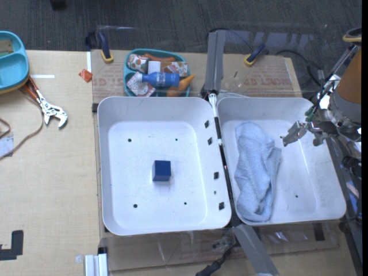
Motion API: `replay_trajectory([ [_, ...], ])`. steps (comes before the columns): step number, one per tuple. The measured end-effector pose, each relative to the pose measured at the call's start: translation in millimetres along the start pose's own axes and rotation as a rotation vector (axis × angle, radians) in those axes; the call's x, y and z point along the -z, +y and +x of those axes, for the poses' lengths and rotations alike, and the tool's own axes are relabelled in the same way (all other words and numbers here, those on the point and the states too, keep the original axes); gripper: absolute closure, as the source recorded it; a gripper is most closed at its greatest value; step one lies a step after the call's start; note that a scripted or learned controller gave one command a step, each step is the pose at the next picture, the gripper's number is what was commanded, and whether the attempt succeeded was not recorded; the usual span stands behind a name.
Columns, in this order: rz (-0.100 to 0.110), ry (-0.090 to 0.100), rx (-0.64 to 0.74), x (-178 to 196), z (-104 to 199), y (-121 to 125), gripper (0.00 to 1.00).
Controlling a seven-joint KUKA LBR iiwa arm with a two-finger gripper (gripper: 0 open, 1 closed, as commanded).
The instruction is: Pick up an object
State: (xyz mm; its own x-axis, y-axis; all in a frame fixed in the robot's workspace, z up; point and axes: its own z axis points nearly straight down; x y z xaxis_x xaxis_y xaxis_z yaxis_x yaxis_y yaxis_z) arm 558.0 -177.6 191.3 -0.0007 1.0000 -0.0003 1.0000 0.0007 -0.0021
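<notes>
Fingers: the grey two-finger gripper, right of frame, looks spread and bare.
Nearest object: crumpled pale-blue cloth towel, lower left of the fingers, long axis top-to-bottom.
Farther: small blue cube, left white bin.

The bench is seen from one fixed camera set high above it, angled down at a slant from its near edge. Both white bins are taken in whole, with dark floor caught beyond the far edge.
</notes>
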Motion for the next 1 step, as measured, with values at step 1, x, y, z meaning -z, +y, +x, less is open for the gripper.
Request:
replay_trajectory([
  [1, -0.009, -0.002, 0.032, -95.5, 7.3, 8.1, 0.0],
])
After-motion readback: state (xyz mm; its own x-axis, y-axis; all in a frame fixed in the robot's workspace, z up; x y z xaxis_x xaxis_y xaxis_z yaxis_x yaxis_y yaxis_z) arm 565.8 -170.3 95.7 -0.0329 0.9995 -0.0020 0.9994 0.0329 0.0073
